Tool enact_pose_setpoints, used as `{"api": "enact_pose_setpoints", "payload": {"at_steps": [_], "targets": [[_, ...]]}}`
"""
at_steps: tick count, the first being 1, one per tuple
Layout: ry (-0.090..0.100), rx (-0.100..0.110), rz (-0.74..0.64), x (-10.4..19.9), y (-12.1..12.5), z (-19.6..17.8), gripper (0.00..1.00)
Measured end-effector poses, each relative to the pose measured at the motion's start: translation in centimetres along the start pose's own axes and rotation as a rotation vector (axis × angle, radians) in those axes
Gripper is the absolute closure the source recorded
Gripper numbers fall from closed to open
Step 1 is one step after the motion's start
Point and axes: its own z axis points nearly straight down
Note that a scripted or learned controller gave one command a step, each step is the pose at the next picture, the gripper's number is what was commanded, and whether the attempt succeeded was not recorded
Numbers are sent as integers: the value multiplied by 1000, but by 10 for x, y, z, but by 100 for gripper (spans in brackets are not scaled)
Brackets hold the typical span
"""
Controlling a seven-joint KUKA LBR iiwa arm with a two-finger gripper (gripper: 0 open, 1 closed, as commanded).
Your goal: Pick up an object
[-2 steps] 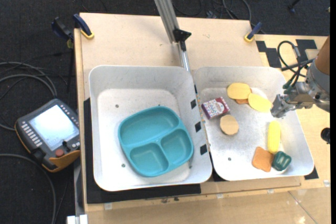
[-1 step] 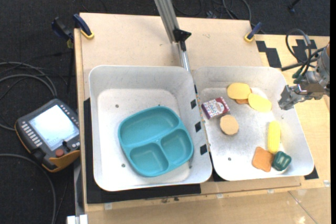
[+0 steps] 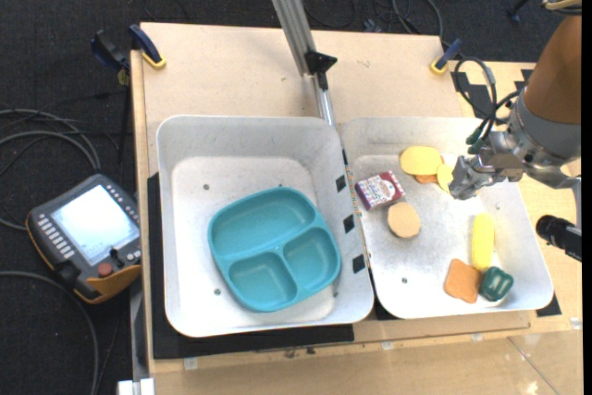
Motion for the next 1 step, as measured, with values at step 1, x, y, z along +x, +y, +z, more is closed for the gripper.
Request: {"api": "enact_pose_setpoints", "payload": {"at_steps": [1], "targets": [[0, 0, 0, 51, 1, -1, 100]]}}
